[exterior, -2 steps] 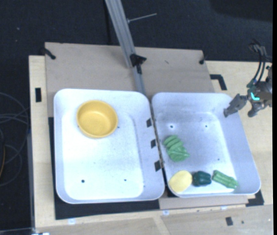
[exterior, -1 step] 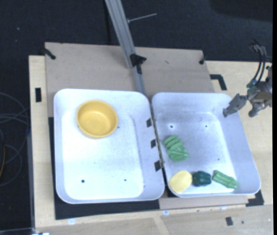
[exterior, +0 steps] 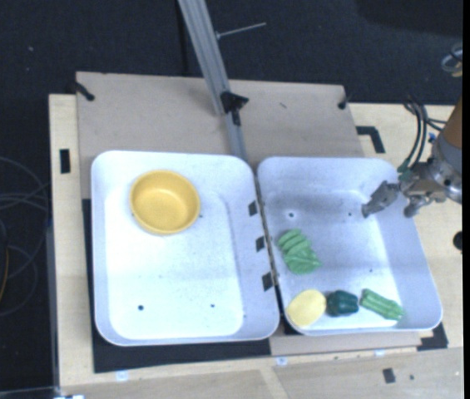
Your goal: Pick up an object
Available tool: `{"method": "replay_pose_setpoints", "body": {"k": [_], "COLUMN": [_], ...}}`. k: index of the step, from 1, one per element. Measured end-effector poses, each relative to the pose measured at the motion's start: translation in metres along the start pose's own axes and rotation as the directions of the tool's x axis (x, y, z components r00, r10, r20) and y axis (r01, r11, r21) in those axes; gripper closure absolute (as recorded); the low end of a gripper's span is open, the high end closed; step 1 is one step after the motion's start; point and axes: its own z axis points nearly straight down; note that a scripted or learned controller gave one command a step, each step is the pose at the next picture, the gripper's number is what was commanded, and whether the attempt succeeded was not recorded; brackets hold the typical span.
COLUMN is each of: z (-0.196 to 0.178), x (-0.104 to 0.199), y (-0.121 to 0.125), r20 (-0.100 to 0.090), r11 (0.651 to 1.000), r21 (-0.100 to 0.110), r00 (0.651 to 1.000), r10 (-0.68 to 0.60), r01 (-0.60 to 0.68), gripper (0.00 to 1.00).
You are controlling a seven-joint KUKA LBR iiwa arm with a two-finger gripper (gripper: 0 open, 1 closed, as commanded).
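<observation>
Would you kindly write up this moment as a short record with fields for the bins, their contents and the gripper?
left bin: holds a yellow bowl, upright, near its far left corner
right bin: holds four items toward its near side
light green ridged item: by the divider, apart from the others
yellow round item: near edge, touching the dark green item
green elongated item: near right corner
gripper: over the right bin's far right edge, jaws spread, nothing between them

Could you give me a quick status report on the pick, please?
Gripper at right bin's far-right rim, jaws open, holding nothing. Green ridged object, yellow object untouched. Nothing in the way.
</observation>
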Motion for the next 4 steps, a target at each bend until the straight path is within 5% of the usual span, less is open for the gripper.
{"method": "replay_pose_setpoints", "body": {"k": [2,3,4], "z": [0.111,0.097,0.036], "x": [0.011,0.010,0.004], "y": [0.000,0.002,0.002], "r20": [0.000,0.001,0.002], "r11": [1.000,1.000,1.000], "r21": [0.000,-0.007,-0.010], "r00": [1.000,1.000,1.000], "r10": [0.000,0.000,0.000], "r01": [0.000,0.000,0.000], "gripper": [0.00,1.00,1.00]}}
